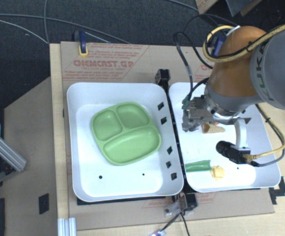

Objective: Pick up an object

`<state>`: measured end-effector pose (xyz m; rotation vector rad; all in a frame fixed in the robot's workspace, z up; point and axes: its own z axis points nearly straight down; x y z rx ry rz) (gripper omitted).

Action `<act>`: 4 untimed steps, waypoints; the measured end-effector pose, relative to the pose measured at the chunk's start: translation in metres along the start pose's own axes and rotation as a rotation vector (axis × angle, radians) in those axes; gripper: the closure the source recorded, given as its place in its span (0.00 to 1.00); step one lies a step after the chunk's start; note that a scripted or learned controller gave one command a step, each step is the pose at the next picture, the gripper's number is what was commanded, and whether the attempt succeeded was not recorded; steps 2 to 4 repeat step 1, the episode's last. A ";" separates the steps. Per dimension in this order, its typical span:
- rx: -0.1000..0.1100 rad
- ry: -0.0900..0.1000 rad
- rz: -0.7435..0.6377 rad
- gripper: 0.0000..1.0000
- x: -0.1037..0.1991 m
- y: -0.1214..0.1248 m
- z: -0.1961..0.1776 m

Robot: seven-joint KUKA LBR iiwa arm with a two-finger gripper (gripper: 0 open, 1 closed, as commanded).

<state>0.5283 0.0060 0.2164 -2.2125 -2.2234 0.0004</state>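
left bin: holds a green divided plate, lying flat near the middle.
right bin: a tan object sits just beside the gripper; a green stick with a yellow tip lies near the front wall.
jaws: hidden under the wrist; cannot tell whether open or closed.
risk: the gripper seems offset from the tan object, so it may close on nothing or nudge it away.

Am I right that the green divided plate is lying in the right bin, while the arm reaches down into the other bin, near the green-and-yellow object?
Not quite: the camera view shows the green divided plate lying in the left bin, not the right one. The rest stands: the arm reaches down into the right bin, where the green-and-yellow object lies near its front edge.
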 end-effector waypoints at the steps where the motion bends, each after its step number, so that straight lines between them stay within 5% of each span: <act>1: -0.004 -0.001 -0.001 1.00 0.053 -0.012 -0.014; 4: -0.004 -0.001 -0.001 1.00 0.053 -0.012 -0.014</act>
